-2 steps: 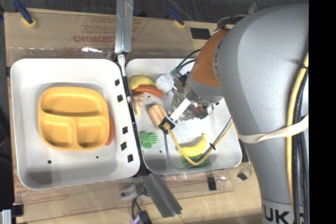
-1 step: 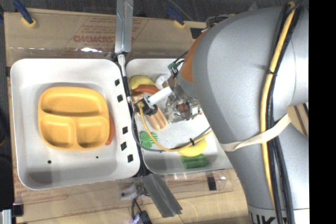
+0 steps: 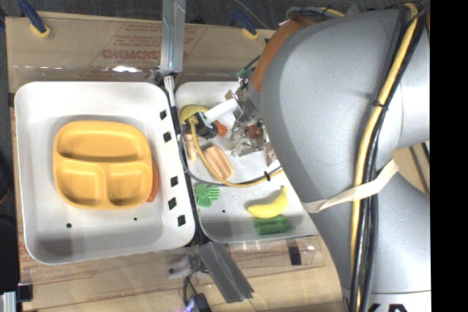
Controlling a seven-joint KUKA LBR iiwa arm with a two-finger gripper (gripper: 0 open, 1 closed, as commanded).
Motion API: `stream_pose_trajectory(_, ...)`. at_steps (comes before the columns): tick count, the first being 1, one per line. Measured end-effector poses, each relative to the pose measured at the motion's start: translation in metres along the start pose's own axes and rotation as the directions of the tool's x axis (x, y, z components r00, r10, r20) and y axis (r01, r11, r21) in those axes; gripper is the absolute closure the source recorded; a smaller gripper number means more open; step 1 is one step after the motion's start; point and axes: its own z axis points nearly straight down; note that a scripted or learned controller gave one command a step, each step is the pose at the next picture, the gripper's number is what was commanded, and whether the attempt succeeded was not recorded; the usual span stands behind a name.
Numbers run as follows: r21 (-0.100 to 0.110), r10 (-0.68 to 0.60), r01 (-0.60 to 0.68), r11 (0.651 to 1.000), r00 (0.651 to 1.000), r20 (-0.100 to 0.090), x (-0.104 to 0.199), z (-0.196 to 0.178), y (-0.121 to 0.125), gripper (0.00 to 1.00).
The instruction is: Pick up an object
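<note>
While the claw (image 3: pixel 245 129) is hanging low over the far half of the right bin (image 3: pixel 230 214), its own hardware is blocking the view of its working end, so I cannot tell whether it is spread or pressed together, and nothing is showing as gripped. No single target is marked. The likeliest pick is the tan sausage-shaped piece (image 3: pixel 218 163), which is lying just beside the claw on its left and slightly toward the camera. A small orange piece (image 3: pixel 208 130) is sitting near the claw's left too, with a yellow rounded piece (image 3: pixel 193 113) just past it against the bin wall. Further from the claw, toward the bin's near end, a green leafy piece (image 3: pixel 207 195) is lying by the divider, and a banana (image 3: pixel 268 204) is resting beside a dark green block (image 3: pixel 274 226). Well apart on the claw's left, the left bin (image 3: pixel 44 106) is holding a yellow divided tray (image 3: pixel 102 163). As for risks, the pieces by the claw are crowding each other, so a closing grip is likely catching two at once or nudging the tan piece aside. The rounded shapes are probably rolling or slipping out under pressure. The wall next to the yellow piece is leaving little room for a clean approach there. The big grey arm (image 3: pixel 336 120) is covering much of the bin, so any miss is going unseen.
</note>
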Motion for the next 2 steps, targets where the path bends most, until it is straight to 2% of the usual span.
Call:
stream_pose_trajectory(1, 0.001, 0.007, -0.007, 1.000, 1.000, 0.003, 0.020, 0.017, 0.036, 0.00)
stream_pose_trajectory(2, 0.000, -0.029, 0.029, 1.000, 1.000, 0.003, -0.052, -0.004, 0.024, 0.00)
